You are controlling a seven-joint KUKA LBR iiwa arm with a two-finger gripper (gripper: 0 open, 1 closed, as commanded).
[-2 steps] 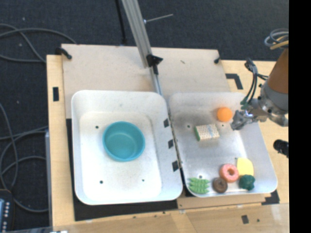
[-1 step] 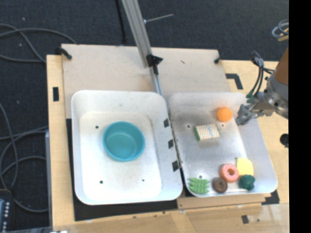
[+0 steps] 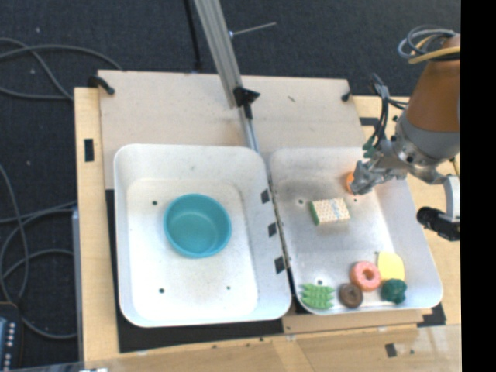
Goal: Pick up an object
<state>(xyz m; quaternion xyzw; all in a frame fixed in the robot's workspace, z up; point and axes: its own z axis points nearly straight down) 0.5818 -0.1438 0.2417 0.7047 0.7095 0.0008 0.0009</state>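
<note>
Approach step, by the look of it: gripper (image 3: 363, 178) low over the far side of the right bin (image 3: 411, 231), right beside an orange item (image 3: 350, 180); impossible to tell whether anything is grasped. Other candidates well apart: sponge (image 3: 330, 211) mid-bin, pink donut (image 3: 364, 274) near the front rim, teal bowl (image 3: 198, 224) in the left bin (image 3: 139, 169). Next, probably: settle squarely over the orange item, close, lift straight up.

Bowl (image 3: 198, 224) in left bin (image 3: 139, 169) — alone
</note>
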